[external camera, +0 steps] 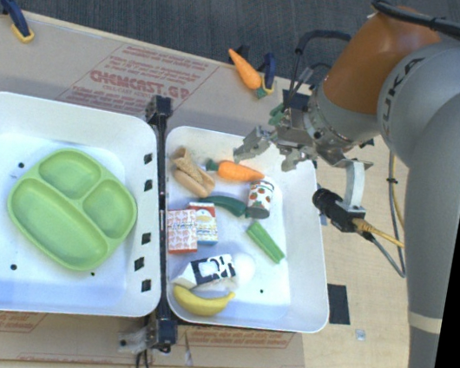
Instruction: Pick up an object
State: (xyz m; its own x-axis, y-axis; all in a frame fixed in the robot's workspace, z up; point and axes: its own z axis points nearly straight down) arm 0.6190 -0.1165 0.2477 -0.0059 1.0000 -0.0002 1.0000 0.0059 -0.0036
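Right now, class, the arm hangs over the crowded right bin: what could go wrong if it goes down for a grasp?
1. The gripper hovers near the carrot and small can, which lie close together; it may nudge one aside instead of grasping.
2. It is close to the bin's far rim, so a finger could strike it.
3. The carrot looks rounded and might slip.

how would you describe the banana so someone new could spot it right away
Look in the right-hand white bin, the one crowded with toy food. Go to its near edge, by the divider between the bins. The banana lies there, just below a black-and-white carton; it is the only yellow, curved thing in the bin.
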